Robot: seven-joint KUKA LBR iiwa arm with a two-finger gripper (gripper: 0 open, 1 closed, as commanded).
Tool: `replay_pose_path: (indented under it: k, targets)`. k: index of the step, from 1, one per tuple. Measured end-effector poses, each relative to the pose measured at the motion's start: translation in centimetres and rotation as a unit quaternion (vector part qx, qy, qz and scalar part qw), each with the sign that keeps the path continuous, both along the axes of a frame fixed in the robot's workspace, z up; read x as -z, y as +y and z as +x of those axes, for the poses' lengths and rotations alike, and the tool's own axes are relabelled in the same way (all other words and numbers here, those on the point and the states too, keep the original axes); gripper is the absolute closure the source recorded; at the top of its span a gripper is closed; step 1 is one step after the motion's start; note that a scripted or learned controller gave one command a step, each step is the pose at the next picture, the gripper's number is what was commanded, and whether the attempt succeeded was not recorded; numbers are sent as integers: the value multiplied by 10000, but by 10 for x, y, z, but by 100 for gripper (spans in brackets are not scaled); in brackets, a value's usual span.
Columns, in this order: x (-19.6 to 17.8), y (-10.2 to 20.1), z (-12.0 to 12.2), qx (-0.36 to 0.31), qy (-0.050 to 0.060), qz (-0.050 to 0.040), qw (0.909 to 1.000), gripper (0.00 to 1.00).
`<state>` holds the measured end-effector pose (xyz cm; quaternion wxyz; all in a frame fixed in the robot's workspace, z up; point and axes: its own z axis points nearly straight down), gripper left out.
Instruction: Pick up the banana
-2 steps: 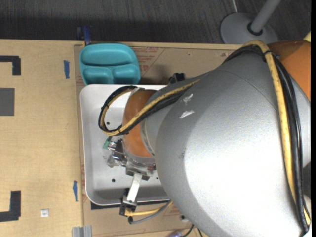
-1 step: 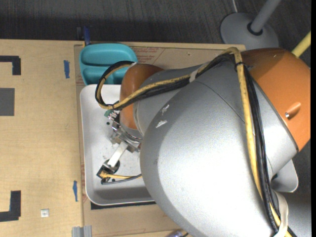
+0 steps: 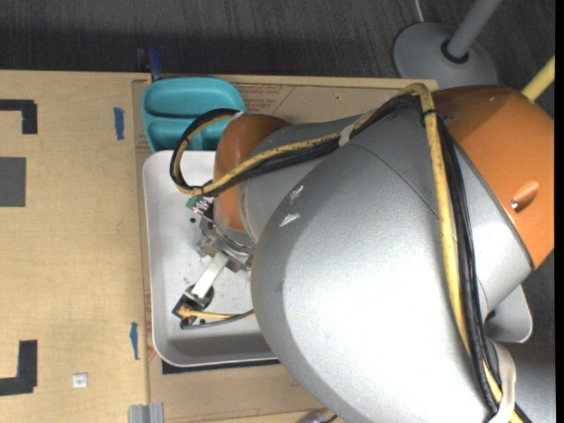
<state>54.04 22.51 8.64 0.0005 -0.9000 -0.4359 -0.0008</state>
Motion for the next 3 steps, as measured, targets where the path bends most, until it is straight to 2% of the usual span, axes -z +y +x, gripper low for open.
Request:
replay_pose_path:
  k: [1, 2, 3]
  targets:
    - [-118, 0, -61, -1312, 12, -7, 9914, 0]
    - [0, 0, -60, -1448, -7, 3, 9895, 0]
    - [-11, 1, -59, -1441, -22, 7, 9896, 100]
